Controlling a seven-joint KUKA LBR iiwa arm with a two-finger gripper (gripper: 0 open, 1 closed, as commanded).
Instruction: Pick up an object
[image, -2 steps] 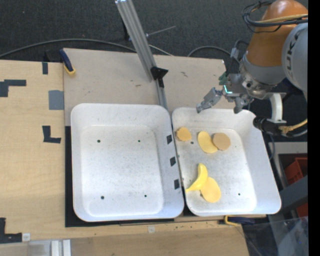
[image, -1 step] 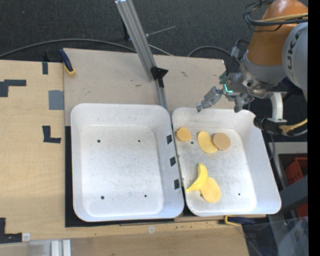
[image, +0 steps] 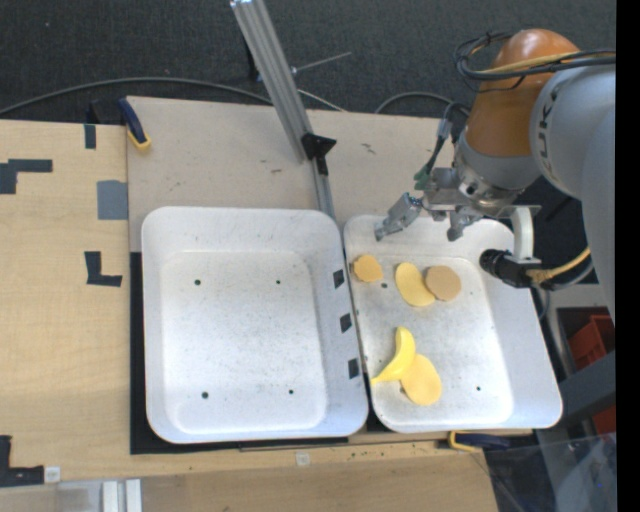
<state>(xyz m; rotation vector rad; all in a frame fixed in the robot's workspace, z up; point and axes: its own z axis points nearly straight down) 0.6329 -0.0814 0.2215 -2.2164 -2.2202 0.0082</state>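
Camera view showing pincer (image: 428, 218) hovering with fingers spread wide, gripping nothing, above far edge of right bin (image: 520, 400). Lying just below and slightly right of pincer: pale yellow piece (image: 411, 284) touching tan disc (image: 443, 282), long axis running away from pincer toward near rim. Sitting below-left: small yellow disc (image: 367, 268). Resting farther below: banana-shaped piece (image: 398, 358). Judging descent toward nearest pair as shortest approach.
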